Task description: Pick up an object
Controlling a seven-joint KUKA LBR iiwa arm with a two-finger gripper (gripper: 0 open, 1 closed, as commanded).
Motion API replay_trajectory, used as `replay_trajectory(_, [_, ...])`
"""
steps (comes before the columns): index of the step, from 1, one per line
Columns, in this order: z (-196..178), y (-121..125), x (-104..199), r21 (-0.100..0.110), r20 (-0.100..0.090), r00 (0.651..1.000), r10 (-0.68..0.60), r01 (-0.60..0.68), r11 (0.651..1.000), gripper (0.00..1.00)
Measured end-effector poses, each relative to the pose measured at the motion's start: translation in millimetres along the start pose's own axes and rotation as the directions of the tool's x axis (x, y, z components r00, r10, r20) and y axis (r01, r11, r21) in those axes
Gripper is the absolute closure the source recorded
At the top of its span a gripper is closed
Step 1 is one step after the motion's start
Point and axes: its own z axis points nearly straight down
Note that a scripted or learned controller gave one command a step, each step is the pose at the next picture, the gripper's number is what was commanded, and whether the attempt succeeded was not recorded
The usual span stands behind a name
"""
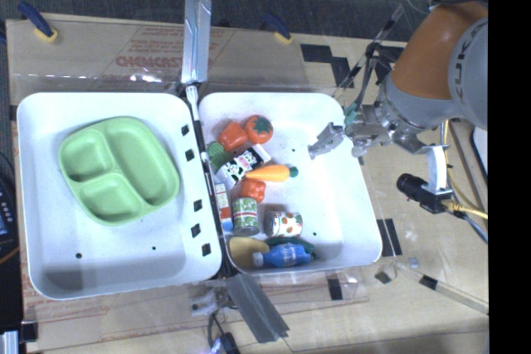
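Observation:
The right bin [348, 203] holds a heap of toy groceries along its left side. Among them are a red tomato [258, 127], an orange pepper [231, 135], a black-and-white carton [241, 166], an orange carrot [270, 173], a green-labelled can [246, 214], a patterned can [284, 224] and a blue bottle [282, 254]. My gripper [338, 149] hangs over the upper right part of this bin, to the right of the heap and apart from it. It is open, with nothing between its fingers.
The left bin [41, 244] holds a green divided plate [119, 168]. A metal strip [196, 37] runs along the wall between the bins. A small red can [251, 190] and a tan item [243, 244] also lie in the heap.

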Motion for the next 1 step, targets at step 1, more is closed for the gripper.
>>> replay_trajectory(1, [98.7, 6.7, 39.8, 0.001, -0.001, 0.960, -0.281, 0.281, 0.960, 0.00])
